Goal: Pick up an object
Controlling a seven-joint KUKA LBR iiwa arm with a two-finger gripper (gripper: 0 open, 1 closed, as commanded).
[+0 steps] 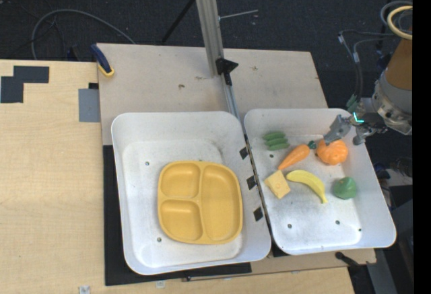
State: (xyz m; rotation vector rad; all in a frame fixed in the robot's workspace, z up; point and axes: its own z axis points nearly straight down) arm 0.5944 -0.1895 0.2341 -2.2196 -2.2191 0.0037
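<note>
Gripper [345,130] hovers over the right bin [377,235], fingers apart, just above the toy orange [333,153]. Carrot [294,157], banana [308,183] lie nearby.

No legible text, label, brand, number or sign is observed on the bins, the objects, the arm or the surface.

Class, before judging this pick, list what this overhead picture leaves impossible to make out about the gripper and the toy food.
- Gripper, camera view: too small and blurred to tell its fingertips apart above the orange fruit, or whether they touch it.
- Arm: cut off by the right edge.
- Green item: too small to identify.
- Carrot: its leafy end meets the orange fruit; contact unclear.
</note>
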